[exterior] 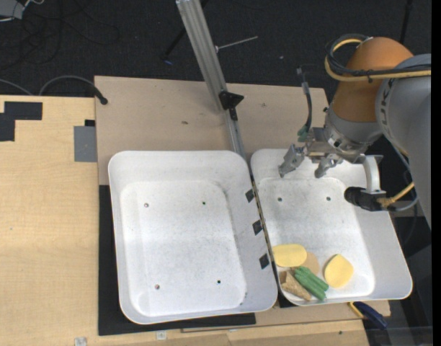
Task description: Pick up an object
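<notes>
Hanging over the far edge of the right bin, the gripper points down with its jaws apart and nothing between them. Both grey fingertips sit above the bin's back rim, well apart from the objects. The grey arm comes in from the right, its orange band just above the wrist.

All the objects lie in a cluster at the near end of the right bin. A yellow oval piece rests close to the bin's left wall. A second yellow piece, rounder, lies to its right, slightly apart. Between them, a green stick lies at a slant, touching a tan lump beside it and a pale round piece behind it.

The left bin touches the right one along a shared edge, where three small black clips sit. A metal rail slants up from behind the bins, across the brown board beneath them. To the left, the light wood worktop carries black and grey patches. No writing, brand or label can be read on anything.
</notes>
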You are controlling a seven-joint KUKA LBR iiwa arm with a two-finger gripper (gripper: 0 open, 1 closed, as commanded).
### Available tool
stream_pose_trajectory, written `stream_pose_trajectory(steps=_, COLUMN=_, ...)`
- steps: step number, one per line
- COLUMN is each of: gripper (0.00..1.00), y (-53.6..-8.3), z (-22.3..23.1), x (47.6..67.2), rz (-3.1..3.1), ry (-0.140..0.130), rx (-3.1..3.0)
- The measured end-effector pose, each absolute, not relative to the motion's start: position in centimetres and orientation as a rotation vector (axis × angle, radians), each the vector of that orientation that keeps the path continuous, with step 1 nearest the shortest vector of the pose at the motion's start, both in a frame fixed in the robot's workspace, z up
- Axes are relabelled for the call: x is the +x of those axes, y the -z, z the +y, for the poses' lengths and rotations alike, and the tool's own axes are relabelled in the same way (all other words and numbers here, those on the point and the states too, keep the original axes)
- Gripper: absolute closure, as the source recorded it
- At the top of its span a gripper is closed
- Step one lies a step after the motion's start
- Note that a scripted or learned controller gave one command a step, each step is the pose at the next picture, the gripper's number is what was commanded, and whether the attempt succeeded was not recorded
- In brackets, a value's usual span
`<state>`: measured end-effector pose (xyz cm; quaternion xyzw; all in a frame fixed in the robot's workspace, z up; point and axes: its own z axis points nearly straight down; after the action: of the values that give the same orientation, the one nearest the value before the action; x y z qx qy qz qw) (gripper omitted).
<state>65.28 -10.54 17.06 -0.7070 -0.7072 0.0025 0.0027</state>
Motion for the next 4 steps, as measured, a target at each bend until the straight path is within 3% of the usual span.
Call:
stream_pose_trajectory(steps=1, gripper=0.0, y=-11.0, z=-11.2, x=64.9, rz=-2.216, ry=-0.01, rx=-2.216)
stream_pose_trajectory(steps=2, gripper=0.0, y=-9.1, z=-11.1, x=64.8, rz=-2.218, ry=-0.004, rx=-2.22)
stream_pose_trajectory(steps=3, gripper=1.0, y=-10.1, z=-11.2, x=64.8, rz=-2.213, ry=-0.003, rx=-2.224)
stream_pose_trajectory(steps=4, gripper=1.0, y=-14.4, z=-11.4, x=65.0, rz=-2.215, ry=0.002, rx=-2.229)
